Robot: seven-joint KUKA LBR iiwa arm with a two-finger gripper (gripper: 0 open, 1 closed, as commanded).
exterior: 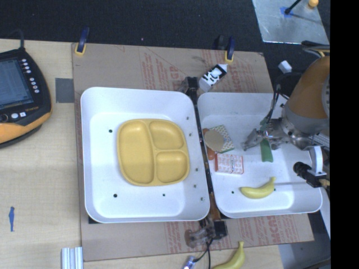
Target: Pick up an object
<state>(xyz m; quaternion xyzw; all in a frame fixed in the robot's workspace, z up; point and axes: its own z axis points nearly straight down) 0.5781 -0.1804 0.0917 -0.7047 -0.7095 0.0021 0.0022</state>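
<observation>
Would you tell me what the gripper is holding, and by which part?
It cannot be told: the gripper is over the green object in the right bin.

A robotics lab: a teach pendant lies on the bench beside clamped cardboard.

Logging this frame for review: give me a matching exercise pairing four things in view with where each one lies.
Things:
1. yellow divided plate
2. banana
3. red-and-white packet
4. gripper

Places:
A. right bin, near its front edge
B. above the right bin, by a green object
C. left bin, in the middle
D. right bin, close to the divide between the bins

Pairs: 1-C, 2-A, 3-D, 4-B
</observation>
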